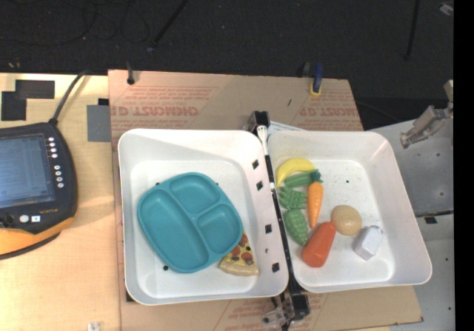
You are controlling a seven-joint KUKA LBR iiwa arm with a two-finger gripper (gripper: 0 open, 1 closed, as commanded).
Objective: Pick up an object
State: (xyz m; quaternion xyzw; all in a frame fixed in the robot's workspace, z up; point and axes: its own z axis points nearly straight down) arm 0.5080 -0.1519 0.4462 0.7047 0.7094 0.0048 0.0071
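The right bin [404, 248] holds several toy foods. A yellow banana [294, 168] lies at its upper left, with a green leafy piece [296, 180] just below it. An orange carrot [315, 202] points downward beside a green vegetable [296, 223]. Lower down lie a red-orange piece [319, 245], a tan potato [346, 219] and a small white-grey object [367, 241]. In the left bin [148, 148] sit a teal divided plate [191, 221] and a pizza slice [239, 259] touching the plate's lower right edge.
A black and orange control pendant [29, 181] rests on the bench at far left. Cardboard [222, 100] lies under both bins. A grey metal bracket [427, 124] and a grey platform [433, 181] stand at the right, beside the right bin.
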